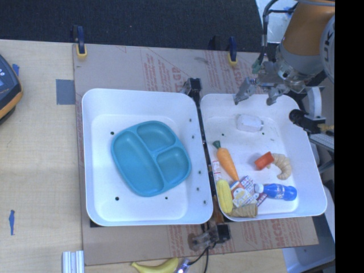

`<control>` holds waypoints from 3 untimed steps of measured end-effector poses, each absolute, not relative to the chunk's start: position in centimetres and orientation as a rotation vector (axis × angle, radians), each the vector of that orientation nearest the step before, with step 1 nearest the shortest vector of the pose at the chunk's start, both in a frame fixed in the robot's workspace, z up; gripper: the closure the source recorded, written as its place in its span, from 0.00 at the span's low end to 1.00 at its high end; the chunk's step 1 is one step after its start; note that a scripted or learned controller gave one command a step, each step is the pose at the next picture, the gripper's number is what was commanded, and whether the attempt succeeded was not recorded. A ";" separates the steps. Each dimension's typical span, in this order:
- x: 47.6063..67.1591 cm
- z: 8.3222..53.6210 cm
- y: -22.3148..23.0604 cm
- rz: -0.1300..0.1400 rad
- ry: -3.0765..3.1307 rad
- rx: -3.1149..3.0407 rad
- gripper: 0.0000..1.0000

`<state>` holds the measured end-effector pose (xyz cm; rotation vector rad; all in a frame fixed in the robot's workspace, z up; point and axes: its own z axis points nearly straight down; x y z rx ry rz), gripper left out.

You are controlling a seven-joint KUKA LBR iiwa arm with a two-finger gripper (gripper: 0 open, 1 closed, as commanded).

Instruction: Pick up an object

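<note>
Gripper above the far rim of the right bin, fingers spread apart, nothing between them. Hangs from the grey arm with its orange band, reaching in from the right. Just below and near the gripper, a pale translucent object flat on the bin floor, apart from the rest. Further toward the near side: toy carrot lying aslant by the left wall, red piece touching a tan croissant, blue bottle on its side, printed packet, yellow corn cob and a cracker crowded in the near left corner. Beside it, across a black divider, left bin with a blue sectioned plate tilted in the middle. Both bins on brown cardboard clamped to the wooden table. Banana at the near edge, a yellow-edged device at far left.
</note>
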<state>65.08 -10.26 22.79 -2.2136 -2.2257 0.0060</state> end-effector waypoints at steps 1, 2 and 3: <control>56.8 19.1 -5.6 0.008 -2.224 -2.212 0.00; 54.7 14.0 -9.8 0.007 -2.224 -2.214 0.00; 53.4 9.1 -9.2 0.006 -2.225 -2.212 0.00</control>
